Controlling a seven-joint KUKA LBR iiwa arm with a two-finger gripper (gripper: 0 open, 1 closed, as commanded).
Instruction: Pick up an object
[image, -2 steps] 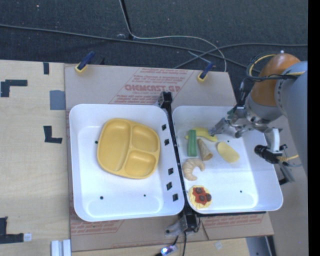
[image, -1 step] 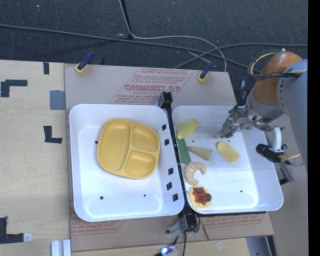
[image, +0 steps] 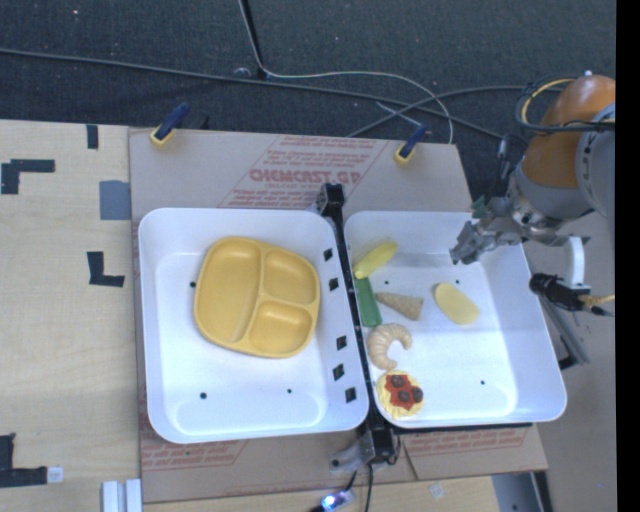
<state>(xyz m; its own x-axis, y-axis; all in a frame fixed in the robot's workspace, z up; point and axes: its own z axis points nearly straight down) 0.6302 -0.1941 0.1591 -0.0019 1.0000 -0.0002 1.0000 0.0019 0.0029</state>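
Note:
My gripper (image: 466, 247) hangs over the far right part of the right bin (image: 520, 385), above and a little right of a pale yellow oval piece (image: 456, 303). Nothing shows between its fingers. Other toy foods lie in the same bin: a yellow banana-like piece (image: 375, 258) at the far left, a green stick (image: 368, 302) beside the divider, a tan cone (image: 401, 303), a croissant (image: 388, 345) and a small pizza piece (image: 401, 393) near the front.
The left bin (image: 165, 330) holds a yellow divided plate (image: 257, 296). A black clip strip (image: 343, 300) runs between the two bins. Cables (image: 330, 75) lie on the dark surface behind the bench, with the arm's orange band (image: 578, 110) at the right.

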